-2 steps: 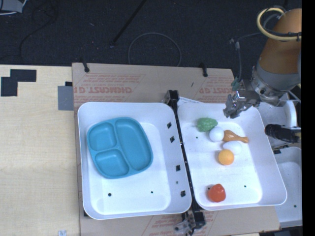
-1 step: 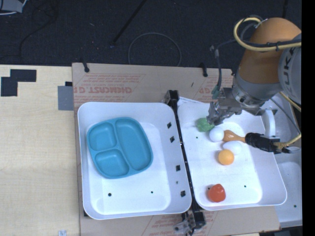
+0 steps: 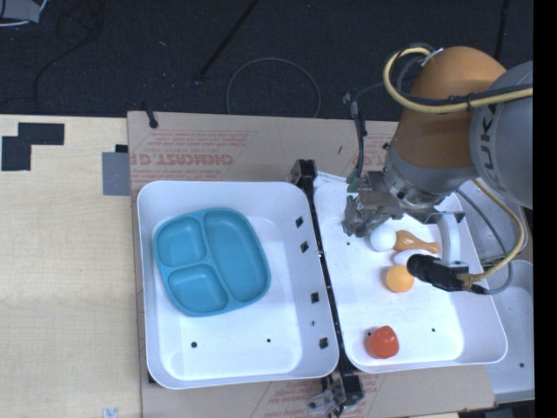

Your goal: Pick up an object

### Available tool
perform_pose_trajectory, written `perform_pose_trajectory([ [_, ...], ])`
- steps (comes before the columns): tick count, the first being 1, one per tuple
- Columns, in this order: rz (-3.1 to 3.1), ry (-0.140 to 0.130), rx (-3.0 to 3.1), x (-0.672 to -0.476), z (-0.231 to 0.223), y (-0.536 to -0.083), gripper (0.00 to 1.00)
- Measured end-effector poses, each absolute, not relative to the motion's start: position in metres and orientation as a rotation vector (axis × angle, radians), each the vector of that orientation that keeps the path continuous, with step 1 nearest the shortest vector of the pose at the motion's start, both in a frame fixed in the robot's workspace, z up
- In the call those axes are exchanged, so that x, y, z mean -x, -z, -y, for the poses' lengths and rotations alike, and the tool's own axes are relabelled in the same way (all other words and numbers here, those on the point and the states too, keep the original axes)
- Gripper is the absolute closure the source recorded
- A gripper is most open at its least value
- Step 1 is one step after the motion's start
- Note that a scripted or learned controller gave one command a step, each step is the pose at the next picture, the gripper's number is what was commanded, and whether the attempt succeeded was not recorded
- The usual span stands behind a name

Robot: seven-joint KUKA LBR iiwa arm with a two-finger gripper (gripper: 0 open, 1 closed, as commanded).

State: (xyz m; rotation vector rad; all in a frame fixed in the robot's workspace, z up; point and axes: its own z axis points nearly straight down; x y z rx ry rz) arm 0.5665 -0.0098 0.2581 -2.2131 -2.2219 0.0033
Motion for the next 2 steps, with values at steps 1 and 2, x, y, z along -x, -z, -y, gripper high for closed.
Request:
perform_pose_trajectory([
  [1,2.222,-0.005,2.214,-0.555,-0.034,-0.256,1.00],
  [2,2.222,-0.006,2.212,-0.538,-0.085,-0.236,1.00],
])
